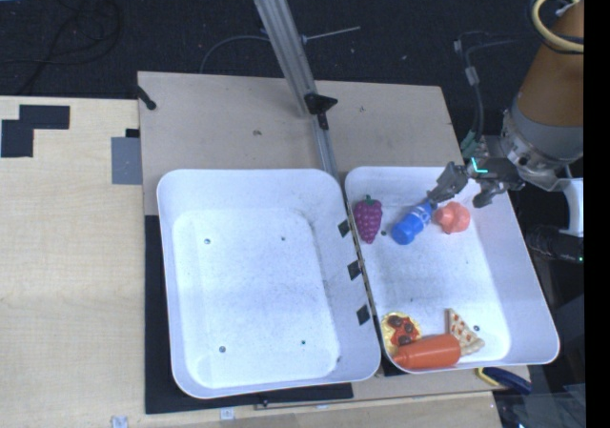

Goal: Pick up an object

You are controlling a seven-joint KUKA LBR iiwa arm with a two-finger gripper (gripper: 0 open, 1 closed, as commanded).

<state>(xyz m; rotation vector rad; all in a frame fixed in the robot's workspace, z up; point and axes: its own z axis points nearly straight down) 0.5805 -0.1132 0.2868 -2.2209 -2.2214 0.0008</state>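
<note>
The right bin (515, 254) holds several toys. A purple grape bunch (368, 217) lies by its left wall, with a blue bottle-like toy (410, 225) and a salmon-pink ball (454, 217) to its right. My gripper (469, 192) hovers at the bin's upper right, just above the pink ball, open, with its dark fingers (446, 187) spread and nothing between them. Near the front wall lie a red-orange sausage (427, 352), a pizza slice (464, 333) and a small yellow-and-red toy (400, 328).
The left bin (191, 197) stands beside the right one, with black clips (355, 269) along the shared wall. An aluminium bar (291, 45) slants down toward the bins from the back. The arm (553, 102) stands at the right.
</note>
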